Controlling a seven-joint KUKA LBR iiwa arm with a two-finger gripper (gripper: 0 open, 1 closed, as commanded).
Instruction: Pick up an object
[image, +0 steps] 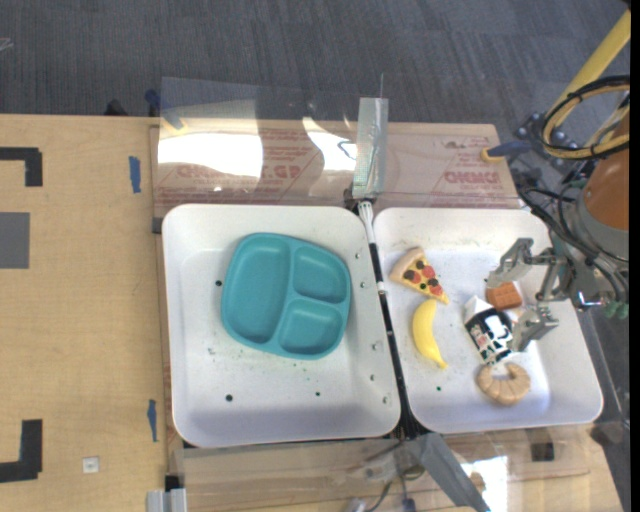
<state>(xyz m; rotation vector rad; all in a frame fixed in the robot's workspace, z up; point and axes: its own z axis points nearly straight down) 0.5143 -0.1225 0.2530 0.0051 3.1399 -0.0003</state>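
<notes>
The right bin (470, 405) holds a pizza slice (421, 274), a yellow banana (429, 333), a small orange-brown block (506, 295), a black and white packet (490, 333) and a tan doughnut (502, 382). My gripper (519, 294) hangs over the right side of that bin with its fingers spread apart. One fingertip (505, 268) is above the orange-brown block and the other fingertip (531, 325) is just right of the packet. The block lies between the fingers, which are not closed on it.
The left bin (190, 400) holds a teal divided plate (285, 296). A metal divider post (370, 150) stands behind the seam between the bins. Cables (575, 110) and the arm occupy the right edge. Wooden bench surface lies to the left.
</notes>
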